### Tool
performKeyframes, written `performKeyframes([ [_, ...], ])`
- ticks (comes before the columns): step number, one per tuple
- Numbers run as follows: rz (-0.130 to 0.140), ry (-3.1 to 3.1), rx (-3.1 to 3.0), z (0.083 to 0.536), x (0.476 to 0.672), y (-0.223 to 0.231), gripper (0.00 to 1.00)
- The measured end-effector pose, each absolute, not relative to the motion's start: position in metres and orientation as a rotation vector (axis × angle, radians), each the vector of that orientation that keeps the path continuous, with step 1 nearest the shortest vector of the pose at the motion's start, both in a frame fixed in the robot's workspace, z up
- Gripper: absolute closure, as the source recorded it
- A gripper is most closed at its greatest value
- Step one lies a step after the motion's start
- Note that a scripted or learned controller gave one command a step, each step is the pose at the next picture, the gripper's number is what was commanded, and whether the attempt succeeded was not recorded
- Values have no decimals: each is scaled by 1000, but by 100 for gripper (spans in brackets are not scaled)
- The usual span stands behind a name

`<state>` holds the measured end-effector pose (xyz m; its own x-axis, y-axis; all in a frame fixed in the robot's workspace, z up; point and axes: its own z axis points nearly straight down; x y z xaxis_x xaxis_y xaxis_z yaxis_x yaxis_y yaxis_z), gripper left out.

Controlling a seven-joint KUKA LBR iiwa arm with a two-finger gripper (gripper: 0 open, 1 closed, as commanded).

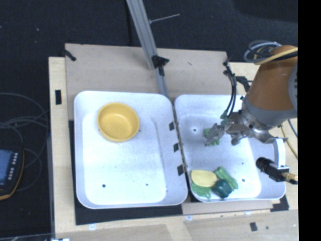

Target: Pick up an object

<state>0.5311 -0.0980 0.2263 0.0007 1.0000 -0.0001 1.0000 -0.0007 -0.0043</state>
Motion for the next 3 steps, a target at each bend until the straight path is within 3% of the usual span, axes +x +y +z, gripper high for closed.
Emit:
performKeyframes([
  [2, 4, -2219, -2221, 122, 525, -100, 0],
  [3, -3, -2220, -2223, 134, 527, -100, 100],
])
